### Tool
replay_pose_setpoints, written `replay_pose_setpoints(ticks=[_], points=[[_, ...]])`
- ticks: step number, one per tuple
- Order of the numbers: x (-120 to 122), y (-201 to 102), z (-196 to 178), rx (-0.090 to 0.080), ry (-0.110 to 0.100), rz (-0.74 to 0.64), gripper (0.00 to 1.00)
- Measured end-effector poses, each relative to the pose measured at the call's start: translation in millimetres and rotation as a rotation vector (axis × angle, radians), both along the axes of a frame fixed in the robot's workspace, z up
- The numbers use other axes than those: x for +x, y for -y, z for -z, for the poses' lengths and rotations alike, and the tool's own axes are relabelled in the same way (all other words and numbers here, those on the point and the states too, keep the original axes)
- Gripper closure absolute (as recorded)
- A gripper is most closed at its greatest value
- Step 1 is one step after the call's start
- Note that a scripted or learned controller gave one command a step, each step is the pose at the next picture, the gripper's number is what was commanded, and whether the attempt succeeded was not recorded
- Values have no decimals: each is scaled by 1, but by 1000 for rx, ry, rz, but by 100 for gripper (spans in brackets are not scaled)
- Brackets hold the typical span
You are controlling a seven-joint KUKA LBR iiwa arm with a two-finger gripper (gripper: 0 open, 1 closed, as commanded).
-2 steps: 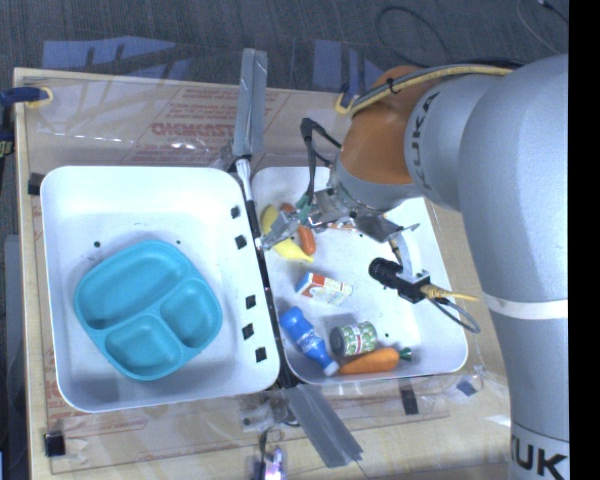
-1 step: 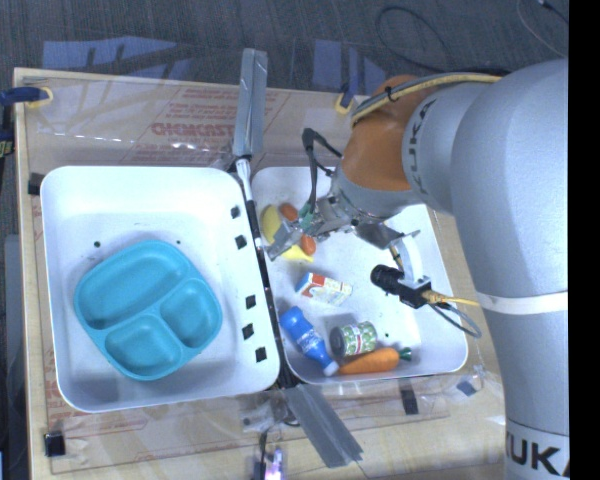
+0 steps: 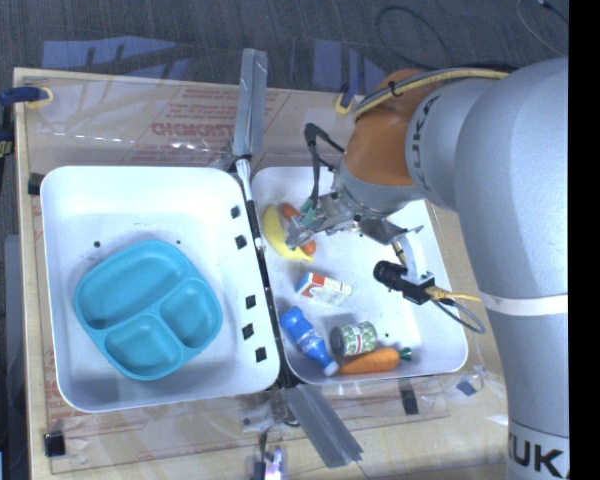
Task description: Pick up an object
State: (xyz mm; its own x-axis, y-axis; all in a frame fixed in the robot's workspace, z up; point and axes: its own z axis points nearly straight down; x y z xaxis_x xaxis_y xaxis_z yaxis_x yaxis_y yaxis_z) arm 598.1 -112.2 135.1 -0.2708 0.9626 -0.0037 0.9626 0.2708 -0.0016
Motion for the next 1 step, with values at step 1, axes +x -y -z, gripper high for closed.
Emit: replay_pose_setpoints(ticks=[1], points=[[30, -15, 1, 2, 4, -293, 100]])
